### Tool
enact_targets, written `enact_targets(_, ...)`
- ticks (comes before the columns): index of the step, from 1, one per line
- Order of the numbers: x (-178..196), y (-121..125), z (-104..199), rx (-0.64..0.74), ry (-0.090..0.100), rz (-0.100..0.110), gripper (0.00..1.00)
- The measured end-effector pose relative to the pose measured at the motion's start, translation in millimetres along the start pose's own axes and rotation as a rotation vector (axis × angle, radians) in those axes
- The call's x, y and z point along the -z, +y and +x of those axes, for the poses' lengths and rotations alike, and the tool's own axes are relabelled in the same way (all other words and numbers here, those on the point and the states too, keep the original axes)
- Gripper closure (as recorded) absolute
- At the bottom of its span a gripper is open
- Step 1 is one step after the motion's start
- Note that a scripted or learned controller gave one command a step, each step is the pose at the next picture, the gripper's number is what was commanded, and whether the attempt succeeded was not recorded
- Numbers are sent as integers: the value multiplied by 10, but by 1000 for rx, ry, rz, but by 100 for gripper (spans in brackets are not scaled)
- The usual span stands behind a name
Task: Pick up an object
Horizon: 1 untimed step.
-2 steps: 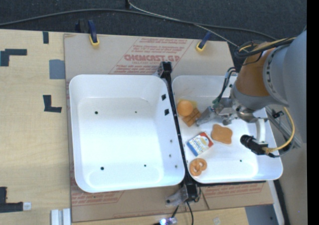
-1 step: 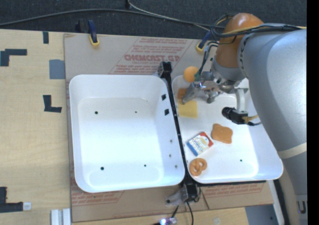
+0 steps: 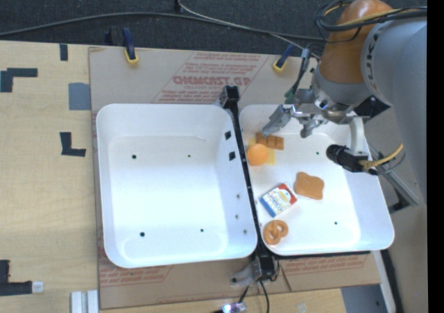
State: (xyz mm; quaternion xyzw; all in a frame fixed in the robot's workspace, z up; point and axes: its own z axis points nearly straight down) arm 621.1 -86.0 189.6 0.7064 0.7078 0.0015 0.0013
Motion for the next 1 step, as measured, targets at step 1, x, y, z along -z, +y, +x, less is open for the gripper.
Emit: enact_targets(1,-1093,-5,-160,-2,0,6,0)
